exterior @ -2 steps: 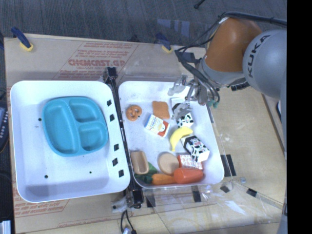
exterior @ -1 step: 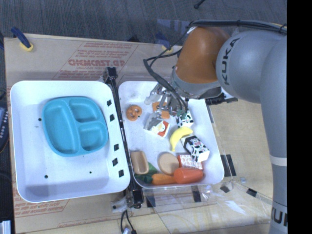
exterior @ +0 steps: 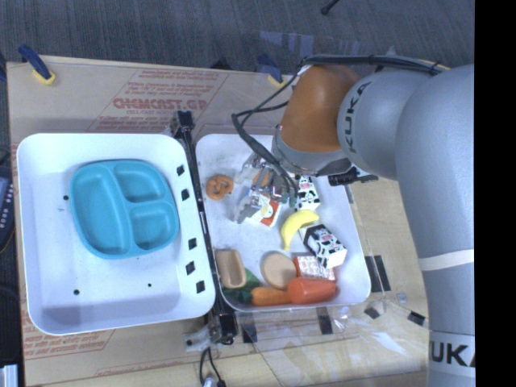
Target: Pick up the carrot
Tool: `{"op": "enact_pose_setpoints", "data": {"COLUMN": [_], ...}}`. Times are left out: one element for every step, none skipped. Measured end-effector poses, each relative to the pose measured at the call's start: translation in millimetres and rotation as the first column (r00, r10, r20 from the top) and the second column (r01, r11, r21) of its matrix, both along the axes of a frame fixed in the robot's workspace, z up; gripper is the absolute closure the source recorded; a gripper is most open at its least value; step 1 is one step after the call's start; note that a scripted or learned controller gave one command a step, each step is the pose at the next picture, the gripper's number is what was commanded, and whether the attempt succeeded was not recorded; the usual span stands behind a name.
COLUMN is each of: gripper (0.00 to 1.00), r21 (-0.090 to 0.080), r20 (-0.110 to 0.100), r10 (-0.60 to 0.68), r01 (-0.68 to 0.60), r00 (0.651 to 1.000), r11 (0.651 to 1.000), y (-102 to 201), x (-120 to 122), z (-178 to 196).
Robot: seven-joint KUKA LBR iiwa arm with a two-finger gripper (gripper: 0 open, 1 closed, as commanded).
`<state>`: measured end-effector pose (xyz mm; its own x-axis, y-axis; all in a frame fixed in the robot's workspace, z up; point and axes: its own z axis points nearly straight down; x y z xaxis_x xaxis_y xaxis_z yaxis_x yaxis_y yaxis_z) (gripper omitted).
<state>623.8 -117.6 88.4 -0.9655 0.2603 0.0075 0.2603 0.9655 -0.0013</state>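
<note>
On the counter's right bin (exterior: pixel 355 240), the arm's jaws (exterior: pixel 256 190), their spread unclear, are hovering far from the carrot (exterior: pixel 270 296), needing to be travelling toward the near wall.

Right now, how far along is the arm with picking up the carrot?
Nothing looks done yet: the carrot lies at the near edge of the right bin, beside a red item. In hand: the gripper hangs over the bin's middle, away from it. Left: reach, grasp, lift.
</note>
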Motion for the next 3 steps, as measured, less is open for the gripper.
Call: {"op": "enact_pose_setpoints", "data": {"gripper": [0.00,0.00,0.00], "r21": [-0.001,-0.003,0.001], "r20": [0.005,0.015,0.020], "r10": [-0.139,-0.051,-0.254], "r01": [0.139,0.051,0.254], "r00": [0.990,0.999,0.967], "r11": [0.990,0.999,0.967], "y": [4.0,-25.4,-38.3], "x": [-17.3,25.4,31.0], "z": [3.3,63.7,11.3]}}
